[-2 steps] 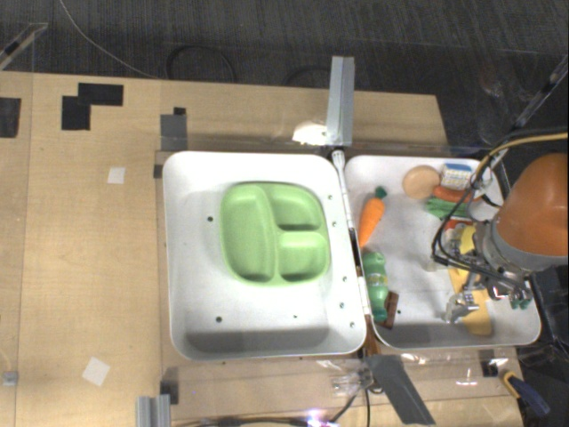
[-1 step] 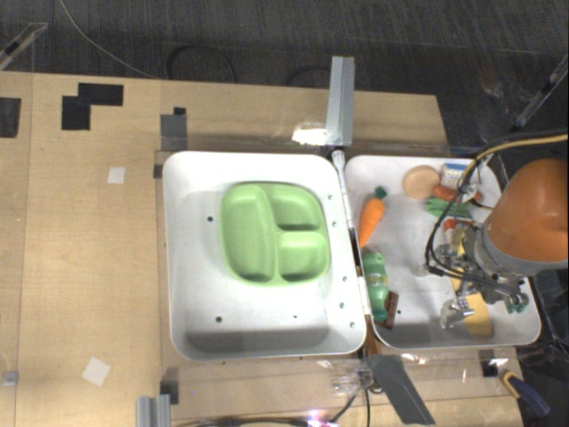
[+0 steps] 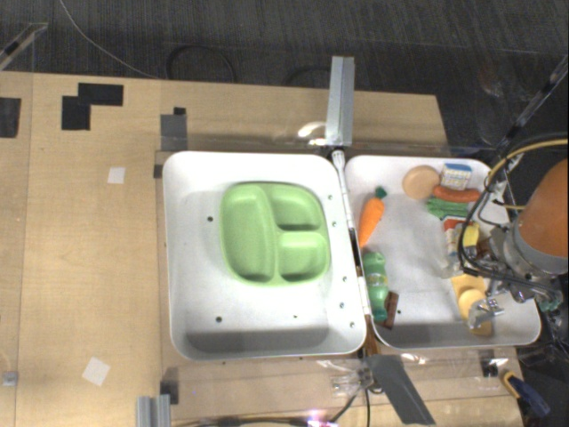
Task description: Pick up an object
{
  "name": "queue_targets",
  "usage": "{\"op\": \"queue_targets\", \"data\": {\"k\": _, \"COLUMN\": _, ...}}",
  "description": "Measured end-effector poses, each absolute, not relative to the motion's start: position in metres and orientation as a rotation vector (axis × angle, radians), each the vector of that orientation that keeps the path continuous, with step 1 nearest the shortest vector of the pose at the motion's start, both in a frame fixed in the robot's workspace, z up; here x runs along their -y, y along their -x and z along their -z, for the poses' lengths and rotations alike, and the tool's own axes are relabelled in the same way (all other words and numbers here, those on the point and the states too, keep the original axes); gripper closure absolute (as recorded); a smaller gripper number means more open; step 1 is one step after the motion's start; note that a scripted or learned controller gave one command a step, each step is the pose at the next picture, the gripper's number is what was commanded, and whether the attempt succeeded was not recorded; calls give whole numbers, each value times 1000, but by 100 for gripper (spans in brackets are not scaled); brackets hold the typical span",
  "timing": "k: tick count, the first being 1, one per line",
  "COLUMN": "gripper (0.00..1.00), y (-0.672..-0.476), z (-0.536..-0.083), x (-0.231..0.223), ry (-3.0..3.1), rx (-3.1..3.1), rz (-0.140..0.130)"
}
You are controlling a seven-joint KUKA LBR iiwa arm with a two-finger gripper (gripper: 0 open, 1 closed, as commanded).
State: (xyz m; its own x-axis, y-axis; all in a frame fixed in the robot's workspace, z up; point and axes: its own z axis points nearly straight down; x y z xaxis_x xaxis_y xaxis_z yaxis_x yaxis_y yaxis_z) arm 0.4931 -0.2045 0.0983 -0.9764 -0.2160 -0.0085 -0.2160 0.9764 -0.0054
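Beside the right bin (image 3: 418,323) front-right wall, gripper (image 3: 483,307) over yellow toy (image 3: 466,294); jaws' state cannot be told; judged best: descend straight, close centred, clear of wall.

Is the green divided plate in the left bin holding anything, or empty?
Empty: the green divided plate lies flat in the left bin, all three compartments showing bare green.

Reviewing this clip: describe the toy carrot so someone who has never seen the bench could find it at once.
Look at the right-hand white bin, the one cluttered with small toys, not the one holding the green divided plate. The carrot lies near that bin's left wall, in its upper half, just above a green bottle-like toy. It is the only tapered orange piece with a small green top.
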Motion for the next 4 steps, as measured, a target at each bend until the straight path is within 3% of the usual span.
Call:
{"op": "queue_targets", "data": {"k": 1, "gripper": 0, "y": -571, "z": -90, "x": 204, "ry": 491, "rx": -3087, "rz": 8}}
{"op": "queue_targets", "data": {"k": 3, "gripper": 0, "y": -505, "z": -90, "x": 199, "ry": 478, "rx": -3087, "rz": 9}}
{"op": "queue_targets", "data": {"k": 4, "gripper": 0, "y": -510, "z": -90, "x": 204, "ry": 513, "rx": -3084, "rz": 6}}
